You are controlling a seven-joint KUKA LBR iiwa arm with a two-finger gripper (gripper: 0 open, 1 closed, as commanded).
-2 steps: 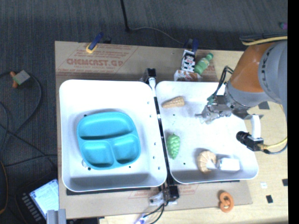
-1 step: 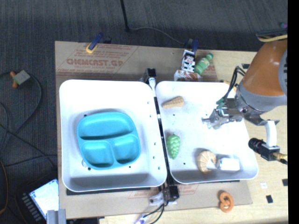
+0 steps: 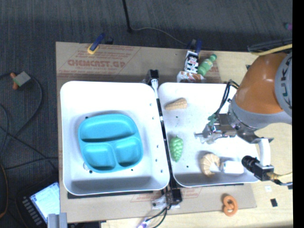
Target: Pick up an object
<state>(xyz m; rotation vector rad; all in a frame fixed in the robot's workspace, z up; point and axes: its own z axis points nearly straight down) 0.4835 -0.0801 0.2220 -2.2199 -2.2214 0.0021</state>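
- Tool (image 3: 205, 135) is hovering over the right bin (image 3: 190, 177); its grip state cannot be told.
- Green object (image 3: 176, 147) is lying against that bin's left wall.
- Open floor is showing between them.

A grey and orange robot arm (image 3: 261, 91) is reaching in over the right bin (image 3: 190, 91), its gripper (image 3: 207, 133) hanging near the bin's middle. A tan cone-shaped piece (image 3: 176, 104) is lying near the bin's far-left corner, a green bumpy object (image 3: 176, 147) is resting against its left wall, and a beige shell-like item (image 3: 209, 163) is sitting beside a small white block (image 3: 233, 167) at the near edge. A blue divided tray (image 3: 110, 142) is occupying the left bin (image 3: 71, 127).
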